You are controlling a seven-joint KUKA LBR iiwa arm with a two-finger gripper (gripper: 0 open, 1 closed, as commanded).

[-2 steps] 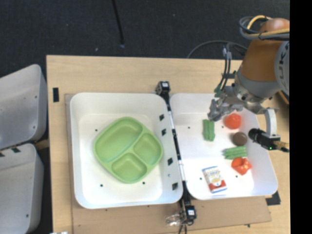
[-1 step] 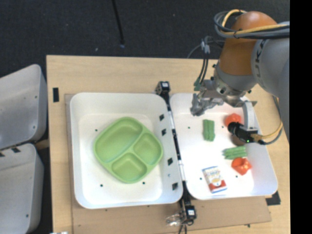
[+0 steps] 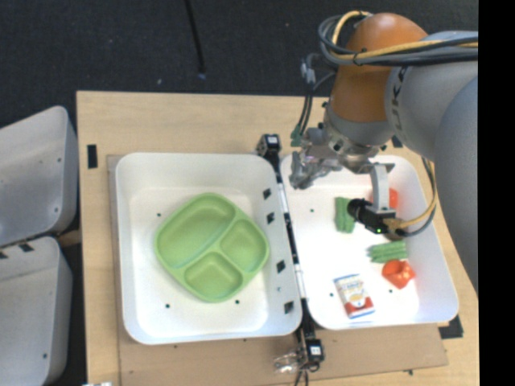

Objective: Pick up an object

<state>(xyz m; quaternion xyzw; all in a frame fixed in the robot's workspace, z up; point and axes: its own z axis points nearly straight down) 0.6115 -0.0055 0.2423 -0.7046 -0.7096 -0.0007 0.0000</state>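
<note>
In the right bin (image 3: pixel 426 296) lie several small objects: a dark green piece (image 3: pixel 344 215), a lighter green piece (image 3: pixel 388 252), a red-orange piece (image 3: pixel 397 273) and a small red, white and blue packet (image 3: pixel 354 295). An orange bit (image 3: pixel 393 199) peeks out beside the arm's white fitting. My gripper (image 3: pixel 301 172) hangs low over the bin's upper left corner, close to the divider, left of and above the dark green piece. Nothing shows in its grasp.
A light green divided plate (image 3: pixel 212 246) lies in the middle of the left bin (image 3: pixel 137 312). The arm's orange band (image 3: pixel 366 71) and grey body cover the right bin's far right corner. Black cables (image 3: pixel 402 227) loop down near the dark green piece.
</note>
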